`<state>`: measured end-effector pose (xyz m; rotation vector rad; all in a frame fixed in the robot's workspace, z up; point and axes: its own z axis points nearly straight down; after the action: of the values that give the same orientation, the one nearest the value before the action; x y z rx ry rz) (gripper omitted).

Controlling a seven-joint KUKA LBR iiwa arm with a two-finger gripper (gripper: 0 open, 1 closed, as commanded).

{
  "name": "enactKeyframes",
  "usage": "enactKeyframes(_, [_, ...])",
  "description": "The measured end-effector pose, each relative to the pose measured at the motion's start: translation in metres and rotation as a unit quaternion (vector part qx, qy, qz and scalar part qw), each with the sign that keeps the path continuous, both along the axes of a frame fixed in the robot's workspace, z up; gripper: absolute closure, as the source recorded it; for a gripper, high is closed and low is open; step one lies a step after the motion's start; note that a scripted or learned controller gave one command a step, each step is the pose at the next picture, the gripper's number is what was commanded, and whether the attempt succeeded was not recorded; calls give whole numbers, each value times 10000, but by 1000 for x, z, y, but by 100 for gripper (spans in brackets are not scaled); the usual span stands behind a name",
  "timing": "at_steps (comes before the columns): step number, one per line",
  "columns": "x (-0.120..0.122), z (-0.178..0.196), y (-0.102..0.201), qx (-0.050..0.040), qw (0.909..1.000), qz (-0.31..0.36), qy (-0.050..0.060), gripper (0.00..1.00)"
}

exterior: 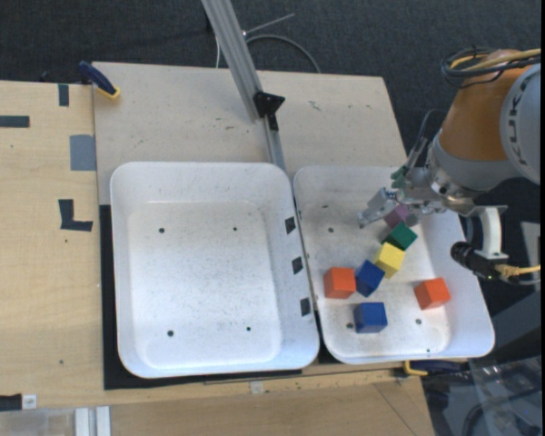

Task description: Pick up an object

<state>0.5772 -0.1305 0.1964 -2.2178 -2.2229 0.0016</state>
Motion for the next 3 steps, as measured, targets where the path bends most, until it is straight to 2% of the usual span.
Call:
enactKeyframes(1, [0, 0, 0, -1, 10000, -1, -3, 0])
enactKeyframes(2, [-11, -49, 1, 0, 10000, -8, 25, 0])
enactKeyframes(3, [-5, -79, 0, -26, 10000, -1, -91, 0])
